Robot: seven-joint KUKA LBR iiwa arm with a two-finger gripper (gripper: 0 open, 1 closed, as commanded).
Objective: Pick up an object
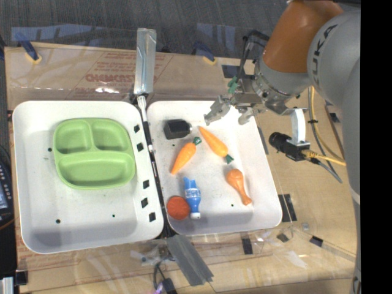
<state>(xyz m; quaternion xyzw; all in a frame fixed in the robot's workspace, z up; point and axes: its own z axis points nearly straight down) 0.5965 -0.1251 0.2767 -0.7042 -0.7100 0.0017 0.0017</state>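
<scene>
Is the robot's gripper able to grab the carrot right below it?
Probably yes. The gripper hangs open over the right bin, just above the carrot, with nothing lying on top of it.

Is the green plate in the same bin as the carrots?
No, the green plate lies in the left bin, while both carrots lie in the right bin.

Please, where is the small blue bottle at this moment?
In the camera view, the blue bottle lies in the right bin, near its front edge, touching the orange ball and below the left carrot.
</scene>
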